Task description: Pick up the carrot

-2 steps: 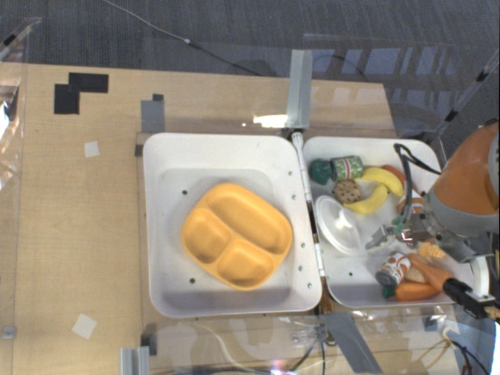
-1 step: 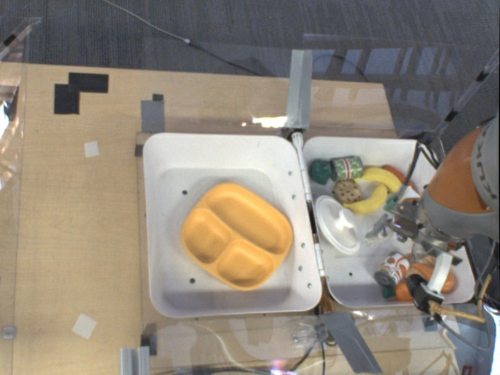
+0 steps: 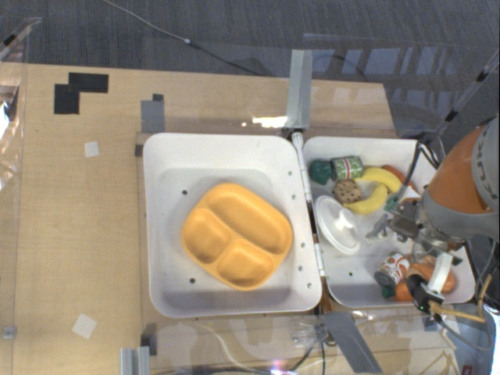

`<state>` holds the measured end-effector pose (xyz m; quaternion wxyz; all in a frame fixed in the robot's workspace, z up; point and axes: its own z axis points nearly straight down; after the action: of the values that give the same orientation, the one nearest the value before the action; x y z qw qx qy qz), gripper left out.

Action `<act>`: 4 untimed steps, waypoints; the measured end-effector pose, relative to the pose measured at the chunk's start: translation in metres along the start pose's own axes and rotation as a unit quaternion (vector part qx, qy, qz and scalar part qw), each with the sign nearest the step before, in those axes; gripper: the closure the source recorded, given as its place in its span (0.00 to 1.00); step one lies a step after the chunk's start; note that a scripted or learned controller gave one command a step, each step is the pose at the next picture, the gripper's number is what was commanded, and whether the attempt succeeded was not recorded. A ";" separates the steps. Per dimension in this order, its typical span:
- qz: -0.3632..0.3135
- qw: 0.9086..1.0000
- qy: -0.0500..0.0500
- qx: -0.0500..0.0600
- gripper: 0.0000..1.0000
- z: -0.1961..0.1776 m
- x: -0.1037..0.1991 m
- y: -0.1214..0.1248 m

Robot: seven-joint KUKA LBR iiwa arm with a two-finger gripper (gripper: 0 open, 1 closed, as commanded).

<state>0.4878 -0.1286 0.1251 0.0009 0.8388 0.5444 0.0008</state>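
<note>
Pale wood forms the desk (image 3: 78,209), with black tape marks (image 3: 78,92) near its far left corner and two small white squares (image 3: 92,148) further along the left side. Next comes the left bin (image 3: 168,155), white and shallow, with a yellow plate (image 3: 237,234) of three compartments lying near its middle, turned at a slant. The right bin (image 3: 351,283) sits just beside it, and its things are crowded together. Along its far edge a green can (image 3: 344,167) lies on its side, with a brown round biscuit (image 3: 347,191) just in front of it and a banana (image 3: 375,190) touching the biscuit on the right. A white bowl (image 3: 337,225) rests tilted against the bin's left wall. The pincer (image 3: 394,223) hangs low over the middle of this bin, close to the bowl's right side and just in front of the banana. Whether it is open or closed cannot be told, and nothing can be seen gripped in it. Towards the near edge stands a small tin (image 3: 391,270) with an orange and white label. The carrot (image 3: 451,283) lies in the bin's near right corner, partly hidden under the robot's wrist parts, apart from the pincer. The arm (image 3: 461,182) enters over the bin's right edge.
</note>
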 end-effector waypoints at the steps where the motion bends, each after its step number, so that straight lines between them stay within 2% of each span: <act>1: 0.000 1.000 0.000 0.000 0.00 0.000 0.000 0.000; 4: 0.000 1.000 0.000 0.000 0.00 0.000 0.000 0.000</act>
<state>0.4878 -0.1286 0.1251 0.0009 0.8388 0.5444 0.0008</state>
